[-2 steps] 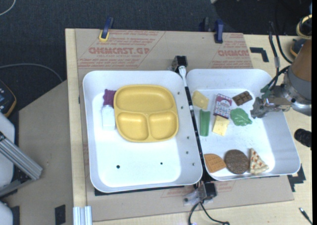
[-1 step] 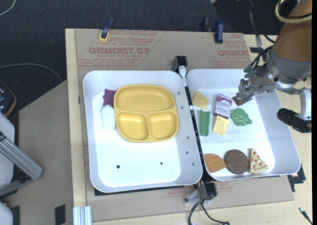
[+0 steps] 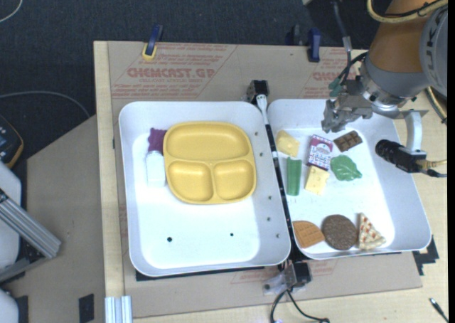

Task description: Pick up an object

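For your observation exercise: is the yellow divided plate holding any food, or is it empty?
Empty. All three compartments of the yellow plate show bare yellow surface.

I see the gripper poised above the right bin, just beside a brown chocolate piece (toy food lies scattered there); a yellow divided tray sits in the left bin

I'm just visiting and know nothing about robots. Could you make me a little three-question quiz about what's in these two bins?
1. True or false: the yellow tray lies in the left bin.
2. Which item lies nearest the gripper? A) pizza slice B) brown bar C) cookie
3. What colour is the stick beside the divider between the bins?

Key: 1 true; 2 B; 3 green.
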You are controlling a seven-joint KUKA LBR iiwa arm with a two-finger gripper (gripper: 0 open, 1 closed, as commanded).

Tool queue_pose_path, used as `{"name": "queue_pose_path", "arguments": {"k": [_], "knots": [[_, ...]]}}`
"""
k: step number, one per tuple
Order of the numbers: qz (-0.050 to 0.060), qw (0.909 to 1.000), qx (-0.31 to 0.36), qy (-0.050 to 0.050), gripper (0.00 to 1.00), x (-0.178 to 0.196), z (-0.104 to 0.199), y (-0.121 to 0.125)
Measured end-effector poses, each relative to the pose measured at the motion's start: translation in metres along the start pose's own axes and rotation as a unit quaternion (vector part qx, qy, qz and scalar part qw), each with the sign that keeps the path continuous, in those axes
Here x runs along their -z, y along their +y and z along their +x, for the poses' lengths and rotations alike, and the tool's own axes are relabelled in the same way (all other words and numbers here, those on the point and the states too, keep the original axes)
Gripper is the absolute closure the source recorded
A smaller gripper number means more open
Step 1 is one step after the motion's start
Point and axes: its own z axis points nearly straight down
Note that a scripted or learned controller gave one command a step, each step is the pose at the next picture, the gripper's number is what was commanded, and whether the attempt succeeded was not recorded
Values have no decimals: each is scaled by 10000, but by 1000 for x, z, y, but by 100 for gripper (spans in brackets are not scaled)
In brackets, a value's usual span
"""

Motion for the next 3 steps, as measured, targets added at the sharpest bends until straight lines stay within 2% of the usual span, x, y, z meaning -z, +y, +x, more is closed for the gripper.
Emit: {"name": "queue_pose_path", "arguments": {"k": [1,2,3], "knots": [[1,10000,-6,-2,100,-8,21,22],[3,10000,-20,-8,100,-8,16,23],[-6,10000,-15,-2,100,12,22,26]]}}
